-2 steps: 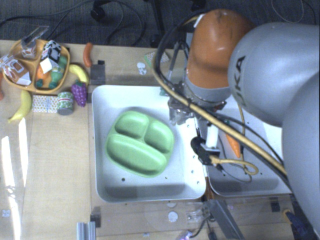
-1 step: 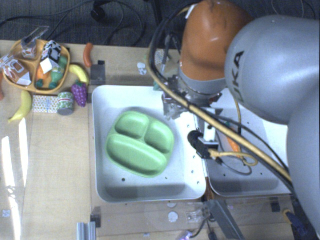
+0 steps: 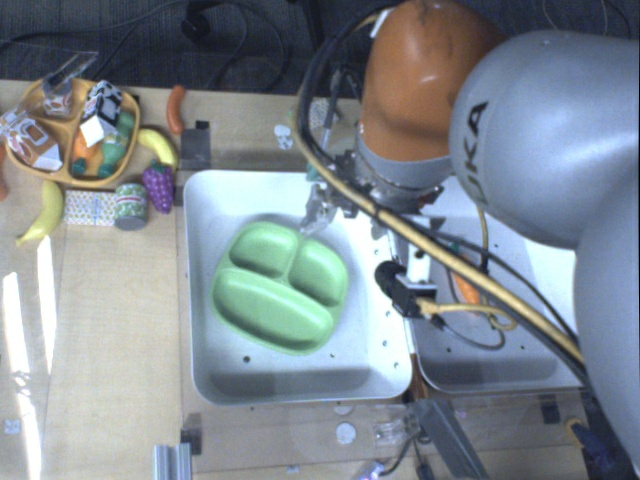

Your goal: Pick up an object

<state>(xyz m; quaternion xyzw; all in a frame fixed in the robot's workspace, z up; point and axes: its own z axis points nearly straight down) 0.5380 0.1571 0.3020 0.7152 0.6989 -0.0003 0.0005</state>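
Green divided tray lay flat in the left bin, about mid-bin, open side up. It was a rounded oblong with three wells: one long well along its near-left side and two smaller wells side by side on its far side. Its long axis ran left to right, slanting nearer toward the right end. The divider between the two small wells pointed far-left to near-right across that axis. The whole tray outline was visible, with nothing lying on it.

The tool hung at the tray's far-right edge, right over the rim between the tray and the bin's far wall. Touching or just above could not be told. How far open it was could not be told either, as it was small, blurred and partly under the wrist. Nothing was seen in its hold.

The arm came in from the right, and its orange band and grey body covered most of the right bin. Only that bin's near floor and a strip by the shared wall were visible. A small orange thing sat in that bin, half hidden behind cables, shape unclear.

On the counter at far left sat a basket of mixed toy food, contents too jumbled to sort. Just beside it were a yellow banana, purple grapes and a small can. All were well apart from the tray and outside both bins. The counter's left edge was cut off.
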